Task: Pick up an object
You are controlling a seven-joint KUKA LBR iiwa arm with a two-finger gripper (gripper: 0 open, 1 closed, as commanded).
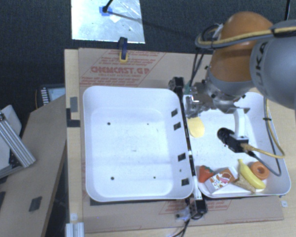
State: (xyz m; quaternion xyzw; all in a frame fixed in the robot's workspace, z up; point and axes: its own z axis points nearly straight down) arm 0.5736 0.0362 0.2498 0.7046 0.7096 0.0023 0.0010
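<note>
A robotics lab — cardboard-topped bench (138, 65), twin white bins (96, 147), aluminium framing (10, 137).

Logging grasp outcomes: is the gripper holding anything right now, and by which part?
Cannot be told. The gripper sits just above a pale yellow object in the right bin, but no grasp is visible.

The brown cardboard sheet (133, 65) under the bins has big red letters. They look like "CHEMCAST". The smaller print is too blurry.

foil sheet (107, 13): top, on dark floor, blue tape on it | yellow clamp (123, 51): cardboard's (133, 68) top edge | aluminium rail (9, 137): left | counter (47, 132): tan, under bins
</note>
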